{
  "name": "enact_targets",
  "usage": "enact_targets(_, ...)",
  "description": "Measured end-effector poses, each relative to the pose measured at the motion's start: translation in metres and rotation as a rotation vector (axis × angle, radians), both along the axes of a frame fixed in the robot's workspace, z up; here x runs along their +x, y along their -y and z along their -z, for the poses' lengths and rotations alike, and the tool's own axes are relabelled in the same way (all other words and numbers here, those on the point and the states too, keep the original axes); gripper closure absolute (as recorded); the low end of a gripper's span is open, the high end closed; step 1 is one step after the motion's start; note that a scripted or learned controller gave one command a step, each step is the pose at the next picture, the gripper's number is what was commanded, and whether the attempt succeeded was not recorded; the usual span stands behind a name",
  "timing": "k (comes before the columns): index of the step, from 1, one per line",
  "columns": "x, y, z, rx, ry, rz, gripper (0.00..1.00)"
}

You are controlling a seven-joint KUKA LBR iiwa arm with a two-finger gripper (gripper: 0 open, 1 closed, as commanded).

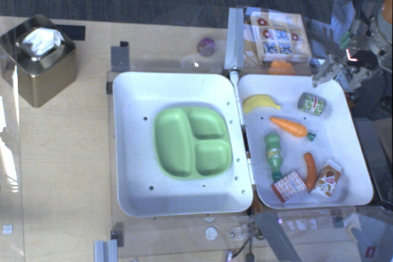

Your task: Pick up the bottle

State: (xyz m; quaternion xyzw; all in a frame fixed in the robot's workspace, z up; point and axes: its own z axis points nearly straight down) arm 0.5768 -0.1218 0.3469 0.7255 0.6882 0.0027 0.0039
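Bottle [274, 156]: green, lying flat mid right bin [359, 150], between carrot [290, 127] and red carton [289, 186]. Likely light, rigid, smooth plastic, prone to roll; grip across the body. Hand [324, 72] hovers at the bin's far edge, holding nothing; opening cannot be judged. Neighbours near, some clearance.

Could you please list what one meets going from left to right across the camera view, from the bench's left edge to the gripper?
Tissue box → green divided plate → banana → green bottle → carrot → can → gripper.
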Motion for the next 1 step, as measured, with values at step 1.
enact_targets(1, -0.0351, -0.0331, 0.1876, 0.003, -0.008, 0.096, 0.00)
